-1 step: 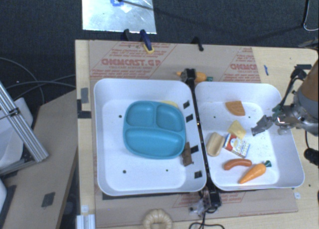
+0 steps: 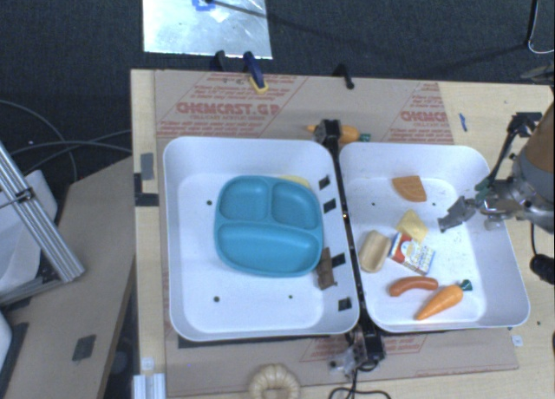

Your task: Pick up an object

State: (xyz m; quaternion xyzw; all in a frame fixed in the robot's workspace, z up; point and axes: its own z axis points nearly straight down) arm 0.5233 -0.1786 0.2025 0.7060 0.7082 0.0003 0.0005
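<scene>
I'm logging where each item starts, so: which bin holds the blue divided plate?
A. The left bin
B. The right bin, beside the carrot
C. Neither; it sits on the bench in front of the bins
A: the blue divided plate lies flat in the left bin, while the carrot and other toy foods are in the right bin.

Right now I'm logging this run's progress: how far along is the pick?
Nothing looks picked yet. The gripper hangs over the right bin, near its right side, with nothing visible between its fingers. The carrot, sausage, snack packet and orange wedge all lie on the bin floor. Left to do: descend on one item, close and lift.
</scene>
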